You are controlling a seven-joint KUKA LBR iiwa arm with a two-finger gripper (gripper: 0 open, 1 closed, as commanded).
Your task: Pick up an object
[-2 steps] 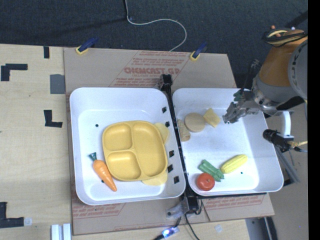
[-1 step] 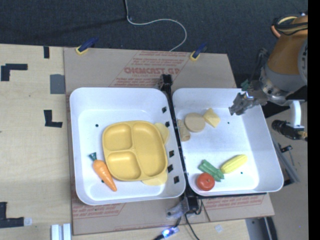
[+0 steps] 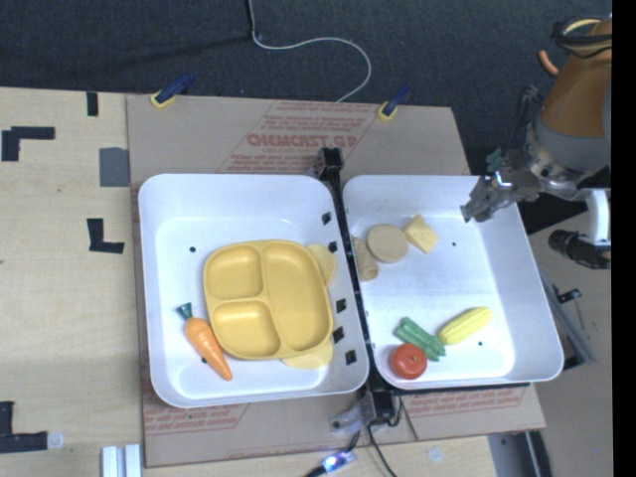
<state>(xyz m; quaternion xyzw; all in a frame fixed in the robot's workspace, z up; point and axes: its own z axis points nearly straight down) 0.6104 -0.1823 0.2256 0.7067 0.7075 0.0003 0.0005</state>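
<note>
The right bin holds a tan round piece, a pale yellow wedge, a yellow corn cob, a green piece and a red tomato. My gripper hangs over the bin's far right rim, well up and to the right of the wedge, and nothing shows between its dark fingers. In the left bin lie a yellow divided plate and an orange carrot at the plate's lower left.
Both bins rest on a brown cardboard sheet on the bench. A white cable curls over the dark floor behind. The grey arm with its orange band comes in at the top right.
</note>
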